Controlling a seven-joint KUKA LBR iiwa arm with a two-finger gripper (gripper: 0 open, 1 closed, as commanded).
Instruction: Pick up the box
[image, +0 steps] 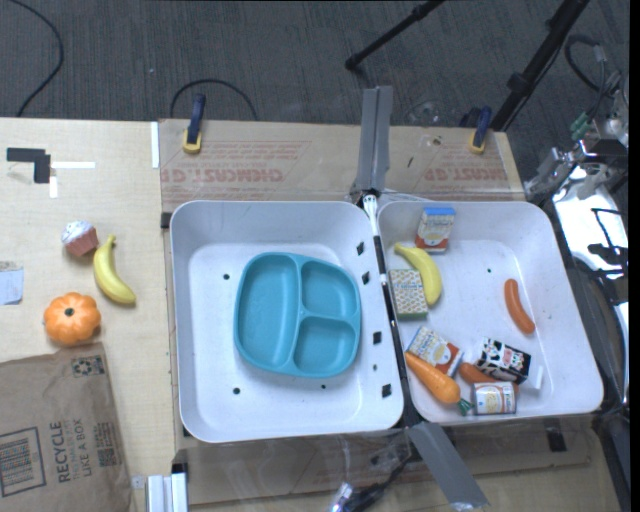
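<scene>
Overhead view of two shallow white bins side by side on a tabletop. The left bin holds a blue divided plate. The right bin holds small toy groceries: a box standing near its far wall, a banana just beside it, a sausage, a carrot and small cartons. The gripper's state cannot be told. The box looks light, stiff and smooth, likely cardboard; its flat opposite sides seem the best place to take hold, clear of the banana
</scene>
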